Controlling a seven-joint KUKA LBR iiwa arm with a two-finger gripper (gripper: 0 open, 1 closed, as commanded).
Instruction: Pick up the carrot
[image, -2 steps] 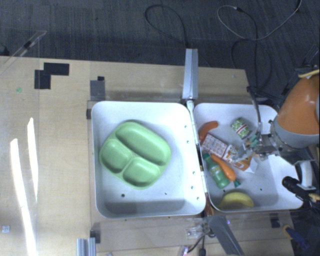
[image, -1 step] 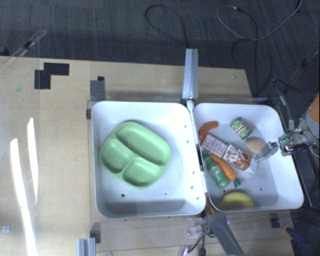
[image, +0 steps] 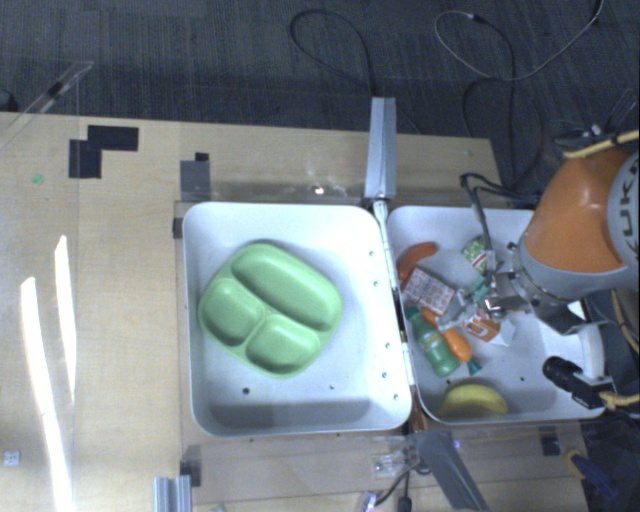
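A grey KUKA arm with an orange band reaches into the right-hand shallow white bin (image: 530, 395), its two-finger gripper (image: 487, 297) low among a heap of small goods. The small orange carrot (image: 457, 344) lies on the bin floor just below and to the left of the gripper, pressed against a green plastic bottle (image: 436, 352) on its left. Whether the claw is spread or pressed together cannot be told: the fingertips blur into the clutter around them, and nothing can be seen held between them.

Just left of the gripper lies a white printed packet with red markings (image: 430, 291), with a reddish-orange sausage-shaped toy (image: 417, 256) beyond it toward the bin's far left corner. A small green-and-white carton (image: 476, 250) sits just above the gripper. A yellow banana (image: 474, 400) rests well below it, near the bin's front wall. Far to the gripper's left, the other white bin (image: 290, 410) bears a green three-compartment plastic tray (image: 271, 308).

On this showing the pick is not yet made: the carrot rests in the bin, and closing on it and lifting remain.
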